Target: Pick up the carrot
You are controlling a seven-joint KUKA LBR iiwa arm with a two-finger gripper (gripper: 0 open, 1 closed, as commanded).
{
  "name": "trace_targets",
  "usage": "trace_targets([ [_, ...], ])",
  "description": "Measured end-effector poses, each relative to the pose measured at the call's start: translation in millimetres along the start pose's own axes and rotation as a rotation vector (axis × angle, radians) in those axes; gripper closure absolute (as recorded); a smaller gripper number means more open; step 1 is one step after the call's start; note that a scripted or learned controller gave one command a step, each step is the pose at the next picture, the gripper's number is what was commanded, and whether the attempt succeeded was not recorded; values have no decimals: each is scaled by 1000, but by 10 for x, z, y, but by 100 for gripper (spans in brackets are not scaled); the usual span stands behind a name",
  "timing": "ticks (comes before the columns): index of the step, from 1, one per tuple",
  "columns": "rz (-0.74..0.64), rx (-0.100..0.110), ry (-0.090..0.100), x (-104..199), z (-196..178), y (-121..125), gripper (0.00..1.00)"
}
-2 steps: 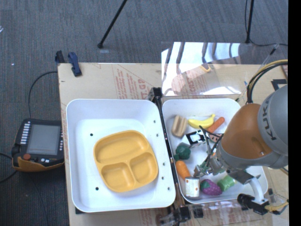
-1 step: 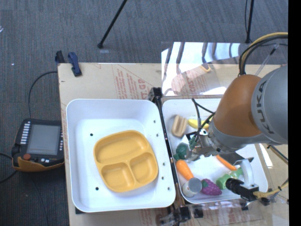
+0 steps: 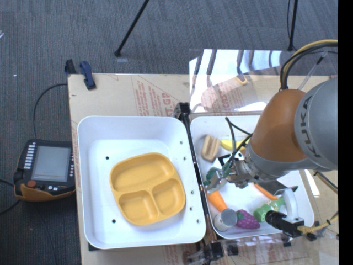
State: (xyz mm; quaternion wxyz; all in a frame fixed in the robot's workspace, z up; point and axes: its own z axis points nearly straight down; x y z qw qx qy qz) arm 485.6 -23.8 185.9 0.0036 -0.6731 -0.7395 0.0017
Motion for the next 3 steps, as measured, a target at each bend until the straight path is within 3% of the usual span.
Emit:
trace_targets([
  [1,-35,9,1,-601,871,-194,0],
  [2,-32,8,6,-583,760,-176,100],
  [3,382,-2,2,-88,-12,-103,100],
])
